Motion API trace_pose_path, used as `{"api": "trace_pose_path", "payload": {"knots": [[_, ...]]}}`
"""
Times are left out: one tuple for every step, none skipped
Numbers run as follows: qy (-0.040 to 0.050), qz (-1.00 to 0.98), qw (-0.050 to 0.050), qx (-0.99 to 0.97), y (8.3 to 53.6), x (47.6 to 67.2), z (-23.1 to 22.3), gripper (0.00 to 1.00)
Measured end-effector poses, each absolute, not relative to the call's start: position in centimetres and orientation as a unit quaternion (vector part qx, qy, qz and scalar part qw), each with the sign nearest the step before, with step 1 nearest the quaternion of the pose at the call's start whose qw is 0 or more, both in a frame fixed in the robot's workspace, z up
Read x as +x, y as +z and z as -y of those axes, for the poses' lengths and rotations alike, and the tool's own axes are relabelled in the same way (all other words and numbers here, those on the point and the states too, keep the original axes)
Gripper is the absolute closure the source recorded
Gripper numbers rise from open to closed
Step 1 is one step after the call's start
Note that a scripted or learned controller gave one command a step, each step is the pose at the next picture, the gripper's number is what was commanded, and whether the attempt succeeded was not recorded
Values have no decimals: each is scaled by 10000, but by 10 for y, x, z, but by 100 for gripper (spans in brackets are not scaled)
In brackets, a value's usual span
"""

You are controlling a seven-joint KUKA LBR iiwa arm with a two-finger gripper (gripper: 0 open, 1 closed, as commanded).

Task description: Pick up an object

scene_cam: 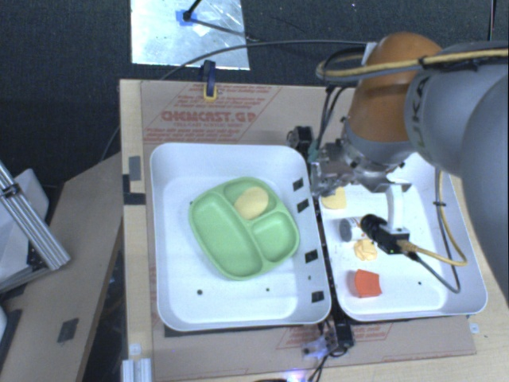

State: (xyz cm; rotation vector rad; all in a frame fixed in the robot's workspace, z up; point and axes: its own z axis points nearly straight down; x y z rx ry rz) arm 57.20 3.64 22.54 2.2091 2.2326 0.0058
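The hand was lowered in the right bin, right of centre, over a pale yellow piece; its opening could not be told. The piece should be centred before closing, clear of the bin wall.

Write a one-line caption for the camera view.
Arm over right bin near a red block; green tray in left bin.

Two white bins, one green plate, three yellow pieces, one red block
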Motion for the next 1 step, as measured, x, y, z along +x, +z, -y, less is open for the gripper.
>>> {"api": "trace_pose_path", "payload": {"knots": [[18,-7106,3,7036,218,600,-89,100]]}}
